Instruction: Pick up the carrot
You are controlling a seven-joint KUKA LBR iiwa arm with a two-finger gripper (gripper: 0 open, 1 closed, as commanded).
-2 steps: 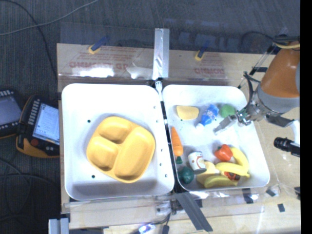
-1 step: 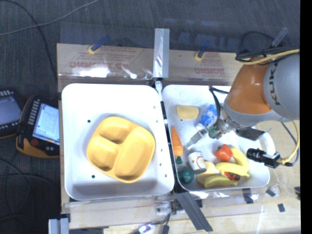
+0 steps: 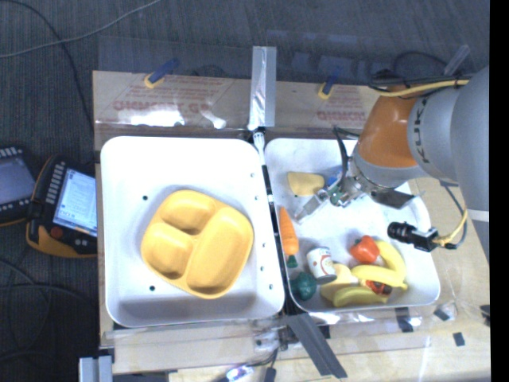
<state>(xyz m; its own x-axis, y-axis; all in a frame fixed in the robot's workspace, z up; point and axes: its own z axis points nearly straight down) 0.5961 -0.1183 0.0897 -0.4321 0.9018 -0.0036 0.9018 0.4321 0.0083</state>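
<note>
Two white bins [image 3: 119,213], one carrot [image 3: 287,229], one gripper [image 3: 314,204].

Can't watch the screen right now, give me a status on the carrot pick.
Gripper low in right bin, nothing visibly held. Carrot flat against that bin's left wall, just below the gripper. Green toy off its lower end.

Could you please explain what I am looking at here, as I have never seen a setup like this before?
A single camera looks down at a slant on a bench with two shallow white bins. The grey machine with the orange band is a robot arm reaching in from the right; its gripper hangs over the right bin. The left bin holds a yellow divided tray. The right bin holds toy food: the carrot along its left wall, bananas and a red piece. Nothing shows between the fingers.
</note>
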